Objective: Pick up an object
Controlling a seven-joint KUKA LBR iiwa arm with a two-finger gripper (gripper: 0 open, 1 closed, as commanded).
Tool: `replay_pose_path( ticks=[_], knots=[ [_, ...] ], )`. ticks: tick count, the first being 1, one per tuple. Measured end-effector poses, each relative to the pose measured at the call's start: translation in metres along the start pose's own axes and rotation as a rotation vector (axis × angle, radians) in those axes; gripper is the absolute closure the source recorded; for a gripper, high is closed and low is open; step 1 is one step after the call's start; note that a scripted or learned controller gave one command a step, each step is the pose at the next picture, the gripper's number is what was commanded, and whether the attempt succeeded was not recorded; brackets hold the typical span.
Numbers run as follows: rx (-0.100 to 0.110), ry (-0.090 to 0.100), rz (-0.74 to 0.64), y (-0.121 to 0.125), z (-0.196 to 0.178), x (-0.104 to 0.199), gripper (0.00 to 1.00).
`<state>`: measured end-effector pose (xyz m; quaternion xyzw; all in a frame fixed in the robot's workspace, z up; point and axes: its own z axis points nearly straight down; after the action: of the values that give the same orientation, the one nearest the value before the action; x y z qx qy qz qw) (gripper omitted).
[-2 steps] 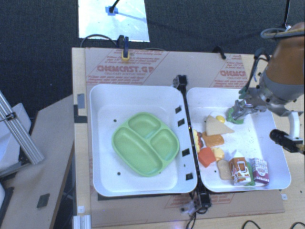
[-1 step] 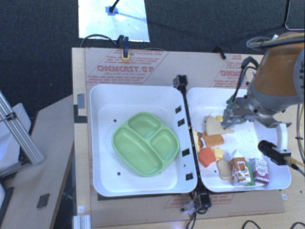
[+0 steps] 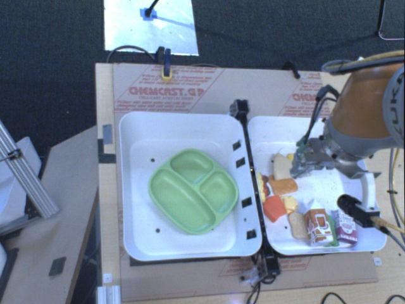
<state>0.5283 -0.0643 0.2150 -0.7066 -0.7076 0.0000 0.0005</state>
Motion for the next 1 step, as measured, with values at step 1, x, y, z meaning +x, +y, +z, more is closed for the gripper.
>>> replay_pose_path(
  ticks=[1],
  knots=[
    [-0.004, 0.000, -0.003, -0.0074, -0.0186, 0.0070, 1.00]
  ],
)
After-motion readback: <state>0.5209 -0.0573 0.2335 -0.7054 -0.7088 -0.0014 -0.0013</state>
